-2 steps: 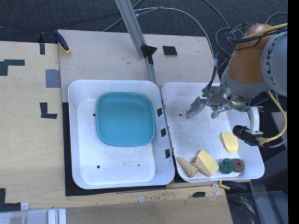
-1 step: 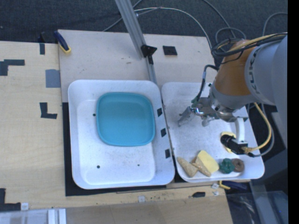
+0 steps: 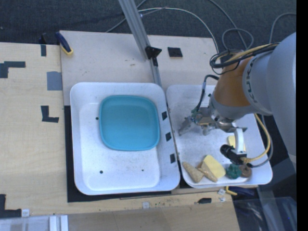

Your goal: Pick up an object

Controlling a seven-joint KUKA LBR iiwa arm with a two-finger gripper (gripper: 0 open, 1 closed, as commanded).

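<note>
**Mia:** What is closest to us?

**Ben:** A tan lumpy piece (image 3: 192, 172) that looks like bread. It lies to the right of the blue-green square plastic plate (image 3: 129, 122) and nearer to us than the plate.

**Mia:** What is next to it?

**Ben:** A yellow wedge (image 3: 212, 166) touches it, a bit further right of the plate. Then come a small green thing (image 3: 233, 171) and a small brown thing (image 3: 246, 171), further right again. All four lie on the floor of the right white shallow bin (image 3: 185, 100).

**Mia:** Are those the things to pick up?

**Ben:** Yes. A yellow and white piece (image 3: 237, 141) is there too, far to the right of the plate and a little further back.

**Mia:** Where is the gripper (image 3: 192, 127)?

**Ben:** Just to the right of the plate, about level with its near edge, over a bare part of that bin. It is apart from all the things. I cannot tell if it is open or closed.

**Mia:** And the plate?

**Ben:** It lies flat in the left white shallow bin (image 3: 120, 174).

**Mia:** What is behind it?

**Ben:** The big grey arm (image 3: 276, 76) with its orange band comes in from the far right of the plate. A grey metal pole (image 3: 137, 23) slants up behind the plate, with a black clip (image 3: 153, 53) on it. A blue and yellow clamp (image 3: 64, 42) sits behind the plate to the left, on the tan bench (image 3: 29, 138).
</note>
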